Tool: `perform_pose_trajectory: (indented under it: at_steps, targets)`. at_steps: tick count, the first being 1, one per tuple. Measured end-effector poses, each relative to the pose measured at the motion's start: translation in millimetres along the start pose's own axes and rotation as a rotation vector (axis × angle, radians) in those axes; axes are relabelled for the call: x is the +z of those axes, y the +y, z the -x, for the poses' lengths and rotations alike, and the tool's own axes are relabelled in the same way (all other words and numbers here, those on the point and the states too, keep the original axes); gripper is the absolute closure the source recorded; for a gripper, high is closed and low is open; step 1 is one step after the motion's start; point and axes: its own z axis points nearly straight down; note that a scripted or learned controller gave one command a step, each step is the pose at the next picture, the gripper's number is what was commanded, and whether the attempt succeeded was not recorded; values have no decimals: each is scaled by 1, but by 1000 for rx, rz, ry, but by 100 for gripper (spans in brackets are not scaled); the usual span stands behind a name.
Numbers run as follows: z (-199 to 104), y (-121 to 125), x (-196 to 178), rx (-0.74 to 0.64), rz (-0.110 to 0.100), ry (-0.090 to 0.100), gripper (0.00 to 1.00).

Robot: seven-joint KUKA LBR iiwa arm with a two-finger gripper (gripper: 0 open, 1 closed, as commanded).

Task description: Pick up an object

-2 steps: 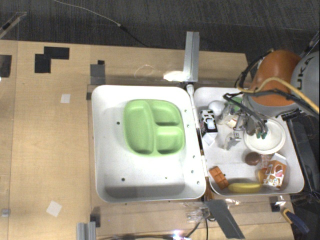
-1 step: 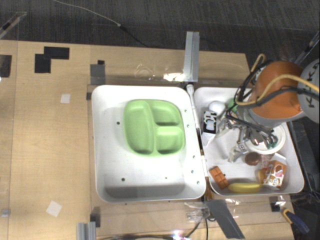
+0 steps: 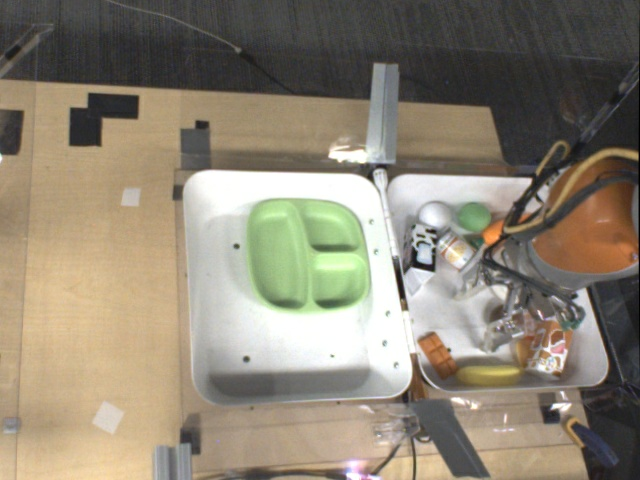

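Hand [image 3: 510,318] low in right bin [image 3: 600,368], half-hidden by the arm [image 3: 590,233]; its grip can't be told.

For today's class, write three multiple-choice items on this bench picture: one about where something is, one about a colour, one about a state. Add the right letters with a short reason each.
1. Where does the green divided tray lie?
A. in the left bin
B. in the right bin
C. on the wooden bench outside the bins

2. What colour is the long fruit-shaped thing, the banana, at the near edge of the right bin?
A. blue
B. yellow
C. white

3. How does the tray lie?
A. tipped on its edge
B. upside down
C. flat, compartments facing up

Answers:
1 A, the tray sits inside the left bin.
2 B, the banana is yellow.
3 C, its three hollows face the camera.
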Motion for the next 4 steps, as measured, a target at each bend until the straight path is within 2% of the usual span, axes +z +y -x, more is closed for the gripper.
perform_pose_trajectory:
  at_steps: [1,2,3,4]
  targets:
    - [55,-2,2,187,1,-1,0]
    - [143,-35,5,392,6,23,0]
    - [106,-32,5,345,3,5,0]
    - [107,-32,5,316,2,5,0]
